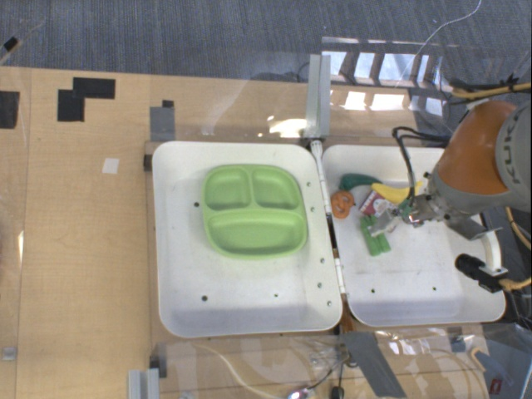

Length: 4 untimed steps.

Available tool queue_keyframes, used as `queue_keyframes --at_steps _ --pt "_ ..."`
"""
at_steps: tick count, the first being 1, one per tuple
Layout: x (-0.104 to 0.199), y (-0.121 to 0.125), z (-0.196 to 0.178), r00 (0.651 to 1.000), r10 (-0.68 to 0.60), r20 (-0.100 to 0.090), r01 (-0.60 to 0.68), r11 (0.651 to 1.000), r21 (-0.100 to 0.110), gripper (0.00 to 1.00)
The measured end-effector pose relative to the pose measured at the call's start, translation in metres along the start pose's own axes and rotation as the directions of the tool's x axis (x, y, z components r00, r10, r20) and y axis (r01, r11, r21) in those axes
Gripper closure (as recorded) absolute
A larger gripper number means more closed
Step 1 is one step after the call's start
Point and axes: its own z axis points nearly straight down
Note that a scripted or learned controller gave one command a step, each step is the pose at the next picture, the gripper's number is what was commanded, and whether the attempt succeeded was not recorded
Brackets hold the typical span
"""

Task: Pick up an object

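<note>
Presently, item by item. Right bin [416, 298]: holds a small cluster near its upper-left corner. Contents: a light green block [376, 241], long axis running up-left to down-right; an orange piece [342, 201] beside the dividing wall; a dark green piece [359, 180]; a yellow banana-shaped toy [389, 193] lying nearly level.

Gripper [384, 216]: low over this cluster, reaching in from the right, its tip touching or just above the upper end of the light green block and just below the yellow toy. Whether its jaws stand wide or closed, I cannot tell; nothing is plainly held.

Left bin [179, 298]: carries a green divided plate [253, 210], well apart from the arm.

Judgement: the nearest candidate lies directly beneath and slightly down-left of the gripper.
</note>
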Motion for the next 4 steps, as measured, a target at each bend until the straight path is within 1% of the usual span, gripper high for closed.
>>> queue_keyframes --at_steps 1,2,3,4 --pt "0.025 0.086 0.003 0.983 -0.185 0.002 0.185 0.983 0.002 0.0" --pt "0.034 0.122 -0.082 0.94 -0.342 -0.016 0.342 0.939 0.026 0.0" --pt "0.029 0.019 -0.057 0.862 -0.507 -0.023 0.507 0.862 0.024 0.0" --pt "0.002 0.037 0.01 0.988 -0.154 -0.008 0.155 0.988 0.022 0.0"
